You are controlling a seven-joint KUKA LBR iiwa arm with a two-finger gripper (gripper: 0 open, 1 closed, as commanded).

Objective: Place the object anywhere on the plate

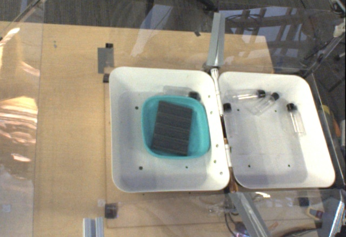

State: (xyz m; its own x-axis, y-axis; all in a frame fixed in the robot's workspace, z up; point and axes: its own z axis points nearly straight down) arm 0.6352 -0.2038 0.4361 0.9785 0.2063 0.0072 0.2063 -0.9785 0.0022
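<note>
A: Where's the thing?
B: The dark pad lies on the teal plate in the left bin, long axis roughly up-down, slightly tilted.
A: The pincer?
B: Can't tell its state.

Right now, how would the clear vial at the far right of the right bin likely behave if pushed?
The vial looks like a clear cylinder with a black cap, lying on its side on the bin floor, so it would probably roll. Its smooth, transparent wall suggests it is slippery and likely light. Possibly fragile if glass; I cannot tell.
</note>
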